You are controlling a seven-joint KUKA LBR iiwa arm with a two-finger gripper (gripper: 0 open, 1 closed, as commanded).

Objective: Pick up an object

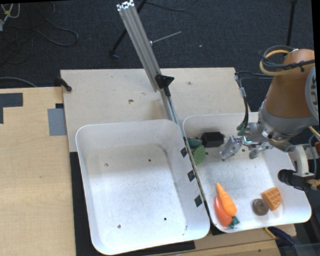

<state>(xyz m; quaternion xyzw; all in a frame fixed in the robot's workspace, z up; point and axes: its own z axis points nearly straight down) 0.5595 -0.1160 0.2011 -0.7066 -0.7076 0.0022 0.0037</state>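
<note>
In the right bin [297, 211] lie an orange carrot [226, 199] on a red piece [220, 212], a brown round object [259, 206] and an orange waffle-like block [272, 198] near the front. A green object [198, 154] and a black block [211, 139] sit at the bin's back left. My gripper [240, 151] hangs over the back of this bin, right of the black block. Its silvery fingers [227, 150] stand spread apart and open, with nothing between them.
The left bin [95, 211] sits beside the right one, with a divider edge and black clips [189, 174] between them. A slanted aluminium rail [143, 49] rises behind the bins. The arm's orange band [288, 88] looms at the right.
</note>
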